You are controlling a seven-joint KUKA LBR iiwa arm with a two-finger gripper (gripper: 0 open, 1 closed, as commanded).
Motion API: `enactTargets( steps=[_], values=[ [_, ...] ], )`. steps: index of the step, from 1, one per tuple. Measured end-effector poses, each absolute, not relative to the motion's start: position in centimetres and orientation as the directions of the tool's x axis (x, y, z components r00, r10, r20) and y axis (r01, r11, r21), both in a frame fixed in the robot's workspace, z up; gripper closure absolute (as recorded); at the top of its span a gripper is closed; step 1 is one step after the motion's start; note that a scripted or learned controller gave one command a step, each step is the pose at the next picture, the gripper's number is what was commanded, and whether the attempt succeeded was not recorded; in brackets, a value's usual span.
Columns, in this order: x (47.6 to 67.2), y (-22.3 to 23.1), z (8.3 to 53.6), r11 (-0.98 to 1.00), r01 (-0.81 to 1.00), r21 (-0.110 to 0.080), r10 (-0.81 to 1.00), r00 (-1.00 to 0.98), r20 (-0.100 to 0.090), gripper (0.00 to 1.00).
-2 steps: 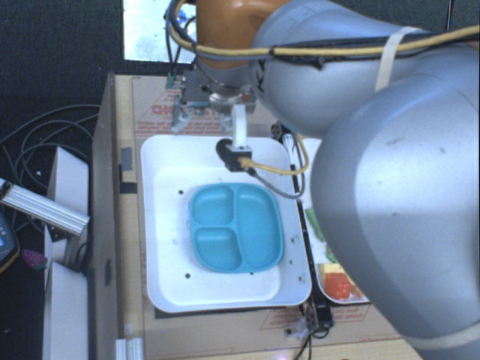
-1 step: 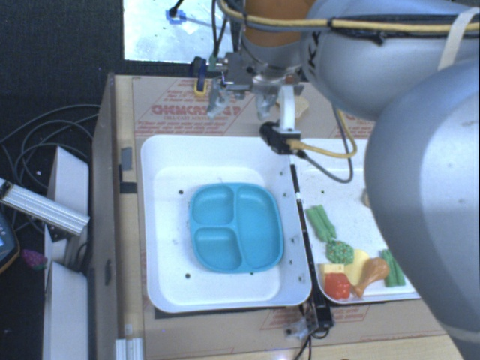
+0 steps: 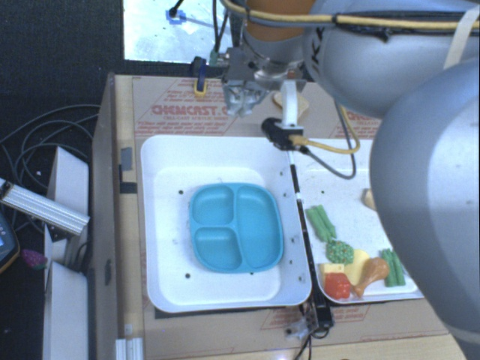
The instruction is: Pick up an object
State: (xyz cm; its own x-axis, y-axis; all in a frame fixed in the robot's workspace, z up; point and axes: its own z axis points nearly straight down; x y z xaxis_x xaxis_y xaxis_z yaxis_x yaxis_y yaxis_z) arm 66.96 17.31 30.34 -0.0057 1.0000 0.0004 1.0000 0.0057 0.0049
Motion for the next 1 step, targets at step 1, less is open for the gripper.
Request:
enactTargets(
  steps=[1],
  values=[
    [66.77, 22.62, 22.69, 0.004, 1.000, -0.002, 1.000, -0.004, 0.001, 1.00]
  ],
)
